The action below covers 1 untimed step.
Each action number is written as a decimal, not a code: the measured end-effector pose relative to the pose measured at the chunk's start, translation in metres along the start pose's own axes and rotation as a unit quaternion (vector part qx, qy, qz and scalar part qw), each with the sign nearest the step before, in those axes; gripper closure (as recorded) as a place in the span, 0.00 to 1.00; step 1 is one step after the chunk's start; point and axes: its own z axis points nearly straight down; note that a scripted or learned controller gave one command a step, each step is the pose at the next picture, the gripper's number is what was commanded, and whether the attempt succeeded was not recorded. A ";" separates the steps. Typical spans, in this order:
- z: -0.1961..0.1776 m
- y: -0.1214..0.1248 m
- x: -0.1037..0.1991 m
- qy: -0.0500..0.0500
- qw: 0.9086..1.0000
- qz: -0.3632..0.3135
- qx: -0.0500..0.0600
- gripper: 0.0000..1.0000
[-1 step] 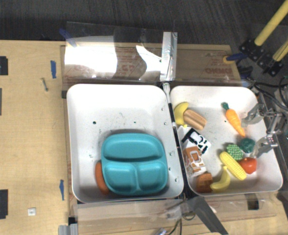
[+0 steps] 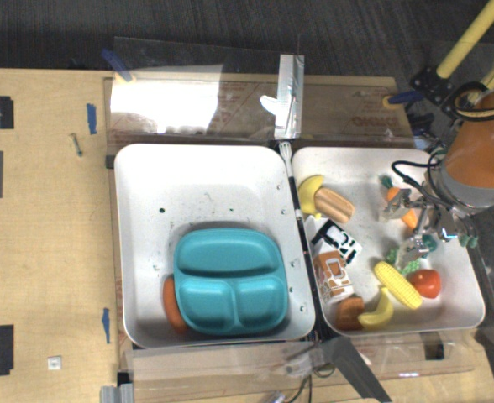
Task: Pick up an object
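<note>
Hard to make out:
- Gripper [image 2: 417, 243]: low over the right part of the right bin [image 2: 474, 309], a tangle of grey metal and black cable below the orange band. Claw state: cannot tell. Nothing seen clamped in it.
- Small green item [image 2: 410, 264]: just below the gripper tip, partly covered by it. Kind unclear, and touching or apart cannot be told.
- Two small orange pieces: one [image 2: 391, 196] by the cable loop, one [image 2: 408, 219] tight against the gripper body. Both too small to name.
- Arm: cut off at the right edge, with the orange band at upper right.

Objects for picking, all in the right bin, from the gripper outward:
- Corn cob [image 2: 396, 283]: yellow, lying at a slant, just beside the green item.
- Red tomato [image 2: 428, 283]: round, touching the cob's right end.
- Banana [image 2: 379, 311]: yellow, curved, against the near wall below the cob.
- Brown-orange lump [image 2: 348, 310]: next to the banana's left end, shape unclear.
- Brown carton [image 2: 333, 276]: lying flat by the left wall, printed face up.
- Black-and-white packet [image 2: 339, 242]: just above the carton.
- Bread roll [image 2: 334, 204]: tan, oblong, in the upper left part.
- Yellow curved piece [image 2: 309, 186]: touching the roll's left end.

Containers:
- Right bin: white, shallow, holding all of the above.
- Left bin [image 2: 197, 175]: white, shallow, specked with small dark marks.
- Teal divided tray [image 2: 230, 280]: three compartments, in the near half of the left bin.
- Orange object [image 2: 172, 303]: mostly hidden under the tray's left edge, only a sliver showing.
</note>
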 end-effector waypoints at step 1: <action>0.012 -0.018 -0.011 0.002 1.000 0.029 -0.001 0.00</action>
